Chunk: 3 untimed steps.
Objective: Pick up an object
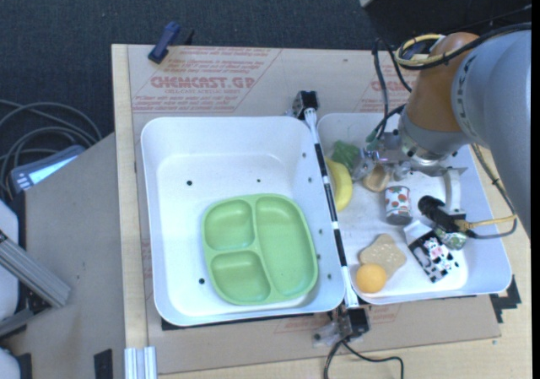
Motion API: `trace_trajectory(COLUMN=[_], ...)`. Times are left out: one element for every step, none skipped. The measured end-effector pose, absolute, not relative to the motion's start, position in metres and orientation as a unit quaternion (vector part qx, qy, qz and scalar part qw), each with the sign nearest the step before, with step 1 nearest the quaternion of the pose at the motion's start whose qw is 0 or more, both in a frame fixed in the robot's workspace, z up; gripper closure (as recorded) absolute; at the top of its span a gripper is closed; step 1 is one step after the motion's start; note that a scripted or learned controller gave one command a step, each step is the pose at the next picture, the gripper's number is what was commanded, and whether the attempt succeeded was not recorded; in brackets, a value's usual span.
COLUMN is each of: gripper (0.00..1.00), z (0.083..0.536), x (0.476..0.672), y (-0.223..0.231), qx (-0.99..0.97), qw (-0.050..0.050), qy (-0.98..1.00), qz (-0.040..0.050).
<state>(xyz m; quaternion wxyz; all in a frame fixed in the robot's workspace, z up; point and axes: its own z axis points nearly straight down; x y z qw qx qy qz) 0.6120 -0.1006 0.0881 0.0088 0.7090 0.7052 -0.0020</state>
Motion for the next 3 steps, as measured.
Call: trace_trajectory(gripper=[0.0,0.0,0.0], z=[0.085,0.084,0.084], x=[0.586,0.557,0.518], y=[-0.116,-0.126,-0.13], qx=[0.707,0.707,0.707], qw=[-0.001,-0.001,-0.001], qy=[0.707,0.707,0.707], qz=[-0.0007,-0.0005,-0.0004])
